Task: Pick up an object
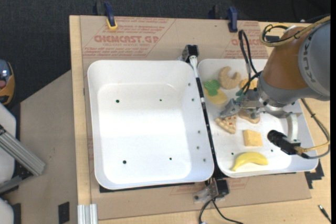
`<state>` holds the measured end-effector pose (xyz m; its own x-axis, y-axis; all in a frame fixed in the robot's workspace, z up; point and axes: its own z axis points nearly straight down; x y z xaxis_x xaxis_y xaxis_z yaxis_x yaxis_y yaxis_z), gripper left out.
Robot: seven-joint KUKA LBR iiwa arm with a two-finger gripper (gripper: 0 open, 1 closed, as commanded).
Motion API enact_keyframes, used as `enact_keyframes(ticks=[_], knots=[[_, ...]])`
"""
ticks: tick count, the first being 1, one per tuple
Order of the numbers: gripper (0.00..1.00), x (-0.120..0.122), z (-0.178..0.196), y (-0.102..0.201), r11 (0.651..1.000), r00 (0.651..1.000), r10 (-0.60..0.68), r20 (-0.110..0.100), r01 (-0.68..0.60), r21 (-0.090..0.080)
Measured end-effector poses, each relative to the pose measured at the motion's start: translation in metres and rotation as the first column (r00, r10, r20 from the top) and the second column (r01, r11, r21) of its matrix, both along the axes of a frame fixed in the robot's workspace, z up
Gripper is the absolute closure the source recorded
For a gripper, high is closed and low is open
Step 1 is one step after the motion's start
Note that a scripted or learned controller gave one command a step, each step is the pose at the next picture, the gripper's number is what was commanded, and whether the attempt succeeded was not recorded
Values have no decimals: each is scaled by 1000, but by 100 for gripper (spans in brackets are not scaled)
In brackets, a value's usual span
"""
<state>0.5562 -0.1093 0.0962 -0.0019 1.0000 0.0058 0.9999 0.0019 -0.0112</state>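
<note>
The right bin (299, 165) holds several toy foods. Among them are a banana (249, 160) near the front, a yellow cheese block (252, 138), a pizza slice (227, 125), a green piece (212, 85) on a yellow piece (218, 97), and a tan curved piece (228, 77) at the back. My gripper (234, 108) hangs low over the bin's middle, just above the pizza slice and beside a brown bread-like piece (251, 117). The wrist hides what lies directly under it.
The left bin (105, 73) sits against the right bin, their rims meeting at a divider (202, 107). The grey and orange arm (291, 68) covers the right bin's back right part. Black cables (244, 50) loop above it. Blue clamps (109, 12) hold the board's far edge.
</note>
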Motion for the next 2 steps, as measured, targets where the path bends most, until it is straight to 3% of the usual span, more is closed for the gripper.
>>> enact_keyframes(ticks=[1,2], knots=[[100,3,18,-4,1000,1000,-3,13,3,-7],[0,3,18,-4,1000,1000,-3,12,3,-6]])
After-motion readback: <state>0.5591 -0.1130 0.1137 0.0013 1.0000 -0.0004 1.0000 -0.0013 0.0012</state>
